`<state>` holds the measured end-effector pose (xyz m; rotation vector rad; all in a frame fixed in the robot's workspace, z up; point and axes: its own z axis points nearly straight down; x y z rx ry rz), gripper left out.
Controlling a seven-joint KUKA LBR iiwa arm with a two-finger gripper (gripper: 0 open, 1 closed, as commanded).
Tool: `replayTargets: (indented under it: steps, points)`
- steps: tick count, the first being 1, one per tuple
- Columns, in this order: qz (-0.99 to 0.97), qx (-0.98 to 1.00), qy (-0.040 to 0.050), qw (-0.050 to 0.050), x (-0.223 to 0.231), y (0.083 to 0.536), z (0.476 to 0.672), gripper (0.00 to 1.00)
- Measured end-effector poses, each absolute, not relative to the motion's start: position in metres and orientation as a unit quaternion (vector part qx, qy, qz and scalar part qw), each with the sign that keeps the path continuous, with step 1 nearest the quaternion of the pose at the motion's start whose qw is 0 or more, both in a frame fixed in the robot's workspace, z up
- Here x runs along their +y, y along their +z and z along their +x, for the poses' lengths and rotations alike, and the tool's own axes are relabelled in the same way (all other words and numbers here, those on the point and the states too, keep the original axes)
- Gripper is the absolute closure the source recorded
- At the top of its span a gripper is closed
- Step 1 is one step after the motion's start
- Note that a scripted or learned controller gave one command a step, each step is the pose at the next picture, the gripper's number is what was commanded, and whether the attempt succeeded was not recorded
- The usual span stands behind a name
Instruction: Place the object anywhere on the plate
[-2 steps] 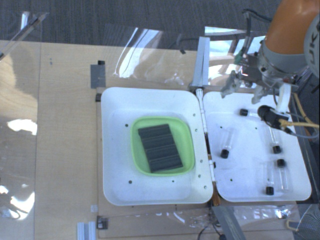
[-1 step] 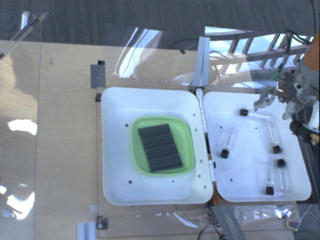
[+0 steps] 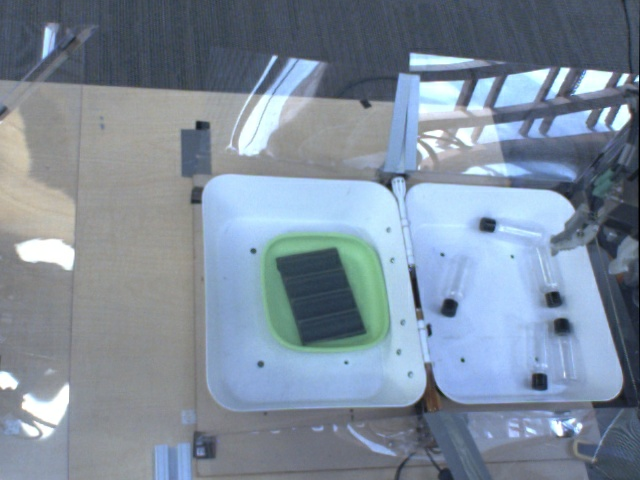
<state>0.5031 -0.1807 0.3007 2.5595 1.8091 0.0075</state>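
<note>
Five clear vials with black caps are lying flat in the right bin (image 3: 600,368), none of them between the end effector's fingers. One vial (image 3: 505,229) is lying at about twelve o'clock in that bin, cap pointing toward nine. A second vial (image 3: 454,286) is resting near the bin's nine o'clock side, cap toward six. A third vial (image 3: 548,278) is lying at about three o'clock, with a fourth vial (image 3: 563,336) and a fifth vial (image 3: 541,364) sitting toward five o'clock, close together. All are transparent and faint against the white floor, so their caps are showing most clearly.

The end effector (image 3: 572,234) is hovering at the right bin's two o'clock corner, just beside the first and third vials; whether its fingers are open or closed cannot be told, as they are small and blurred.

In the left bin (image 3: 230,368), a green plate (image 3: 375,288) is sitting at the centre, and a dark ribbed rectangular block (image 3: 320,296) is covering most of its middle. Both bins are resting on the wooden table (image 3: 110,268).
</note>
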Motion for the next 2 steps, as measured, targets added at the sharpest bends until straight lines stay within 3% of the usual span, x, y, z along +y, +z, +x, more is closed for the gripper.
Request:
replayTargets:
  steps: [1, 2]
  points:
    - [0.822, 0.569, 0.0016, 0.004, -0.198, 0.283, 0.537, 0.0]
    - [0.819, 0.574, 0.0036, 0.006, -0.198, 0.397, 0.489, 0.0]
